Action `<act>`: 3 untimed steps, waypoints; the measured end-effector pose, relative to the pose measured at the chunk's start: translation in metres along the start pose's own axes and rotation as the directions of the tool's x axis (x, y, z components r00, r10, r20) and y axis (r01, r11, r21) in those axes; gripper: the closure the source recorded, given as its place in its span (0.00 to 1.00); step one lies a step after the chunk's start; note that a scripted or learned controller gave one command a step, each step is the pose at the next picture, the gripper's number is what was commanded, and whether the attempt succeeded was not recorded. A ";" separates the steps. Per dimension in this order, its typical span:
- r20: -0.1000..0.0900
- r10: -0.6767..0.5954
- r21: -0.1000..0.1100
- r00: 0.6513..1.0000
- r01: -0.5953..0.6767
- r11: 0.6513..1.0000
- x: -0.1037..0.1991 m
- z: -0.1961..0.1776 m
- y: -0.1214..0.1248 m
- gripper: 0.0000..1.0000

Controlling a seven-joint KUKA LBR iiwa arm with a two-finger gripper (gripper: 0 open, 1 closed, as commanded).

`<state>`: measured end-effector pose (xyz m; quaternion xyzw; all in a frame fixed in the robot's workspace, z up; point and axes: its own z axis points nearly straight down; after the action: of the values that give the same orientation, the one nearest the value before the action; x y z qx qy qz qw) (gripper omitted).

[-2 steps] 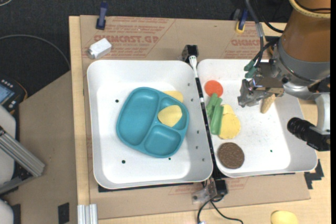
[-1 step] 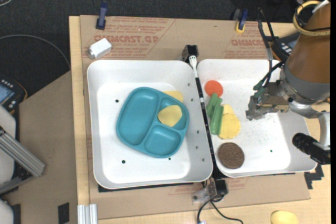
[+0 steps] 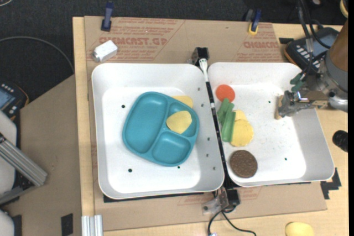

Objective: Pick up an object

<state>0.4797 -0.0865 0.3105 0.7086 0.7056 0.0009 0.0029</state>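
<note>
The right bin (image 3: 287, 146) holds an orange-red ball (image 3: 224, 92), a green stick-shaped piece (image 3: 225, 118), a yellow lump (image 3: 242, 131) touching the green piece, and a brown disc (image 3: 243, 163) near the front. In the left bin (image 3: 110, 96) lies a teal divided plate (image 3: 146, 132) with a pale yellow piece (image 3: 179, 121) on it. Another yellow piece (image 3: 184, 101) peeks out from behind the plate's far edge. My gripper (image 3: 283, 108) hangs over the right bin's right half, well to the right of the cluster of objects. Nothing is seen in it.
A small white block (image 3: 105, 51) lies on the cardboard behind the left bin. Blue clamps (image 3: 107, 15) (image 3: 254, 21) grip the board's far edge. A black clip (image 3: 201, 55) joins the bins at the back. Cables and a dark box (image 3: 301, 50) sit at the right.
</note>
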 end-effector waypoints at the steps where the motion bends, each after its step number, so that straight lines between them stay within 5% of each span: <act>1: -0.005 -0.014 -0.001 1.000 0.014 1.000 0.088 -0.041 0.000 1.00; 2: -0.001 0.005 0.018 1.000 -0.005 1.000 0.015 0.075 -0.003 1.00; 3: -0.006 -0.012 -0.013 1.000 0.012 1.000 0.079 -0.069 0.002 1.00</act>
<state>0.4814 -0.0077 0.3790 0.7043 0.7099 0.0073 0.0053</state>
